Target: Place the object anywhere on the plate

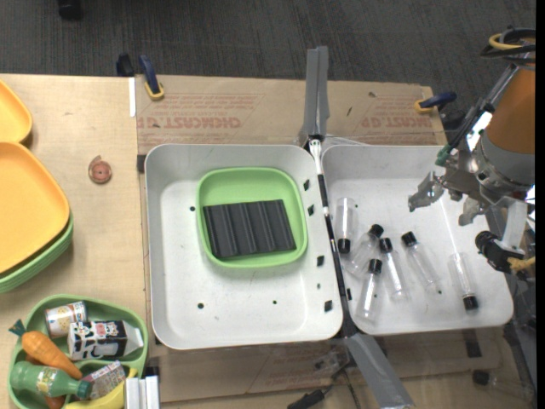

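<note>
Claw: the claw [449, 196] hangs over the right bin's far right part; its fingers are spread apart with nothing between them.
Arm: grey with an orange band, entering from the right edge.
Right bin: the right bin [366, 156] holds the clear tubes [387, 258] with black caps, scattered loose on its floor, below and left of the claw.
Left bin: the left bin [170, 313] carries the green plate [251, 181], with a dark ribbed mat [249, 228] lying flat on it.
Surface: yellow dishes [30, 211] at the left edge; a green bowl [132, 331] of toy groceries at the lower left.
</note>
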Action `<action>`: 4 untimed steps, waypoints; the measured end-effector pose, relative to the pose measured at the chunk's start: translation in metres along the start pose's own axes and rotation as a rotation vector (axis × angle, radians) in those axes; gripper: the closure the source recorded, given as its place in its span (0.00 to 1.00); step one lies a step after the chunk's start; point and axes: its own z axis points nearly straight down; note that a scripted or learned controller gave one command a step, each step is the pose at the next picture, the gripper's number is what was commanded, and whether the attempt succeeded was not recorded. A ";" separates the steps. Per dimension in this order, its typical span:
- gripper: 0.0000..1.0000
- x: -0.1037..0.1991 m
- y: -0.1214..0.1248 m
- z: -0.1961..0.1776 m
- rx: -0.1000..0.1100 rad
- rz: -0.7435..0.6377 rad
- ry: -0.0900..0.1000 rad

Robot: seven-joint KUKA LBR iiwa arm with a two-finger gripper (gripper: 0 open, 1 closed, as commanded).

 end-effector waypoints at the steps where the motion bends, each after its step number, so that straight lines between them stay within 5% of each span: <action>1: 0.00 0.060 -0.023 0.009 0.002 0.193 0.000; 2: 0.00 0.123 -0.059 0.002 0.003 0.387 -0.001; 3: 0.00 0.180 -0.105 -0.007 0.003 0.409 -0.001; 4: 0.00 0.145 -0.060 0.025 0.003 0.392 -0.002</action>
